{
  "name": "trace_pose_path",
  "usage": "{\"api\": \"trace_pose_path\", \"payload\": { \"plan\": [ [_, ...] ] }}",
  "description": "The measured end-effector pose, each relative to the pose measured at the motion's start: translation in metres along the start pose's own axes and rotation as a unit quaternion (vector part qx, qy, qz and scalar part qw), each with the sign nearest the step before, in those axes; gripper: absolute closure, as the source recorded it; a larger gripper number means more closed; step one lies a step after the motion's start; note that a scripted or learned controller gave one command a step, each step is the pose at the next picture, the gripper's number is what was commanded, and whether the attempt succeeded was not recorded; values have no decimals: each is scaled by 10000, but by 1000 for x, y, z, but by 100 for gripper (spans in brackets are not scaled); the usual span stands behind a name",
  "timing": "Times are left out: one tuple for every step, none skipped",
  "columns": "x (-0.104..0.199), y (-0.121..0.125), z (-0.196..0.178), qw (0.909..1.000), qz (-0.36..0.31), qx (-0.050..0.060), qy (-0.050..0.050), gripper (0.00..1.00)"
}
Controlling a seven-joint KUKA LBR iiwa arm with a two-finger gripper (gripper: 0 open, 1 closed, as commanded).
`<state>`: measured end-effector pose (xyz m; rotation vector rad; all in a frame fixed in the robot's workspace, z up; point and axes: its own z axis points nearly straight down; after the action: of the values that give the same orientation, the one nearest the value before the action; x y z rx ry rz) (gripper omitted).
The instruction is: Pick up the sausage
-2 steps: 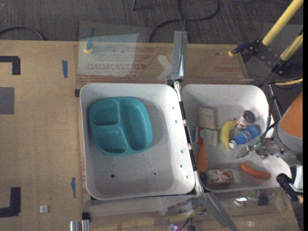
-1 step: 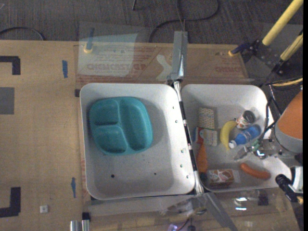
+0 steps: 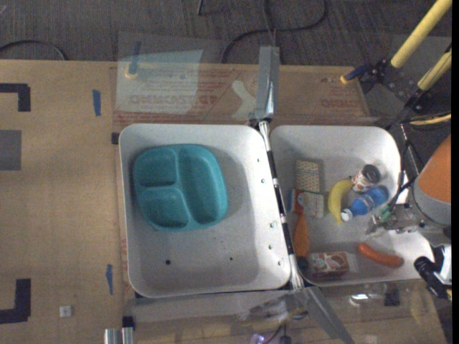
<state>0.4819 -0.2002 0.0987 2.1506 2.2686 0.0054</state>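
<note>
The sausage [image 3: 380, 256], orange-red and slightly curved, lies on the floor of the right bin [image 3: 337, 143] near its front right corner. My gripper [image 3: 384, 221] hangs just above and behind it, over the bin's right side, next to a blue bottle [image 3: 366, 201]. Nothing shows between the gripper and the sausage, and the two are apart. The arm's orange band [image 3: 441, 181] is at the right edge.
The right bin also holds a banana [image 3: 338, 199], a small can [image 3: 368, 175], a waffle-like square [image 3: 308, 172], a small carton [image 3: 309, 203], a carrot [image 3: 301, 236] and a brown box [image 3: 330, 264]. A teal divided plate [image 3: 179, 186] sits in the left bin [image 3: 215, 264].
</note>
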Motion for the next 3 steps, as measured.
{"api": "trace_pose_path", "payload": {
  "plan": [
    [0,0,0,10000,0,1,1,0],
    [-18,-2,-13,9914,1299,80,89,0],
    [9,-1,-45,9781,2080,74,24,0]
  ]
}}
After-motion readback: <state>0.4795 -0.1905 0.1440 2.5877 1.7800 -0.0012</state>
